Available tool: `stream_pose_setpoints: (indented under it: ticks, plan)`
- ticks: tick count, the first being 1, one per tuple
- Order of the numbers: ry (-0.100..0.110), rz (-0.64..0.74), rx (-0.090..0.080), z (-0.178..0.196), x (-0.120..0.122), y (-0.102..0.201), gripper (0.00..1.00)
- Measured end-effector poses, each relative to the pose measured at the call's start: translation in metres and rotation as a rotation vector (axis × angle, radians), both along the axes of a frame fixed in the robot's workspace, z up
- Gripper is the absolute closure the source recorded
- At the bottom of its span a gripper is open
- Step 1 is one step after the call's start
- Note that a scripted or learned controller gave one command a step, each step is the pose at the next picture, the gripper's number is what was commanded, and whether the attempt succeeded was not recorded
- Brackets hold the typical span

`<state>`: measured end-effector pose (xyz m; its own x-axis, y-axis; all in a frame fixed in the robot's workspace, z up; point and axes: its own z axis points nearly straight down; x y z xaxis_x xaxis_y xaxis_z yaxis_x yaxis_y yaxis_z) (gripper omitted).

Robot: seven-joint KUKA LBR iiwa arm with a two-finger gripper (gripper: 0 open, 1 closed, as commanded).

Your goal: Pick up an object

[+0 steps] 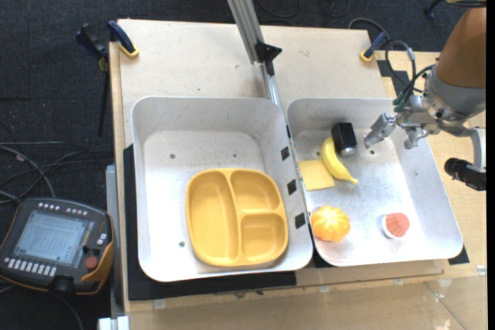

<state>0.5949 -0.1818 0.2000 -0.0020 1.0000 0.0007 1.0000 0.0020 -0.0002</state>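
Observation:
My gripper [396, 134] hangs over the far right part of the right bin [433, 197]. Its two fingers stand apart, open, with nothing between them. Just left of it a small black block [344, 138] rests against the top of a yellow banana [337, 161]. A flat pale-yellow square [317, 175] lies beside the banana. Near the bin's front sit an orange [330, 223] and a small red-topped round piece [396, 225].
The left bin [155, 166] holds a yellow divided plate [236, 216]. A slanted metal pole [244, 4] comes down to the wall between the bins. Clamps [124, 42] sit at the bench's back corners, and a teach pendant [54, 239] lies on the floor at lower left.

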Motion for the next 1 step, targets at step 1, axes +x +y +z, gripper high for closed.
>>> stream_pose_setpoints:
  ticks: [1]
  plan:
    - [-0.001,0.0,0.0,0.0,0.0001,0.0,0.0]
